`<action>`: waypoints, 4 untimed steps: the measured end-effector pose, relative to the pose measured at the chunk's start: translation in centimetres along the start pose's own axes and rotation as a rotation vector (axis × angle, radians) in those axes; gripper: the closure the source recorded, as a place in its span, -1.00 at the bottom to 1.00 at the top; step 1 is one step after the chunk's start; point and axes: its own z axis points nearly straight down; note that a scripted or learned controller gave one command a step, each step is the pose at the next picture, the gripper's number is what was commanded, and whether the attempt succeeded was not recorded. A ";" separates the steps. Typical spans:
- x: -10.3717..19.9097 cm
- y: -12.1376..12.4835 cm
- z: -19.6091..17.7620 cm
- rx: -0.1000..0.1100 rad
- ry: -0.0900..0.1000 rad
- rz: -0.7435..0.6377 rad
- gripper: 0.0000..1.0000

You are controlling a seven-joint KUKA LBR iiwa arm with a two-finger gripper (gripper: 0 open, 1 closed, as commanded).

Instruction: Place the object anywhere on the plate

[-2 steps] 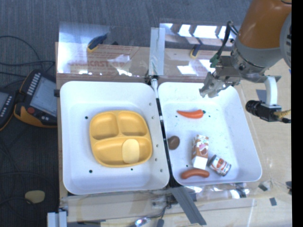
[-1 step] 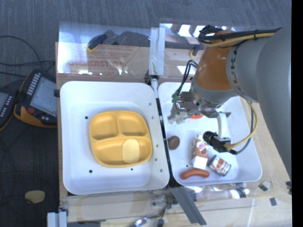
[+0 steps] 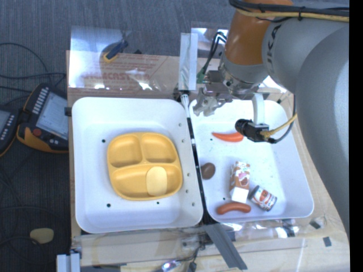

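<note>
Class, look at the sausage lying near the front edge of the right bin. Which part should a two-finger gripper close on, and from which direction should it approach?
Grip the sausage across its middle, coming straight down from above. It lies flat and runs left to right, so the fingers should close across its narrow width. The carton sits close behind, so the rear finger has little room.

No text can be read with certainty. Faint reddish printing is seen on the cardboard sheet (image 3: 127, 72) behind the left bin, but its letters are too washed out by glare to be made out. Red-and-white labels are carried by the small carton (image 3: 240, 177) and the can (image 3: 263, 198) in the right bin, yet their wording is too small to be deciphered.
</note>
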 end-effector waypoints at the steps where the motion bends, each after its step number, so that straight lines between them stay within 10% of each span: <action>1: 6.2 -0.5 3.3 0.003 0.000 0.000 1.00; 3: 8.3 4.2 -9.5 -0.001 -0.001 0.000 1.00; 4: 15.8 1.5 -2.6 0.003 -0.001 -0.001 1.00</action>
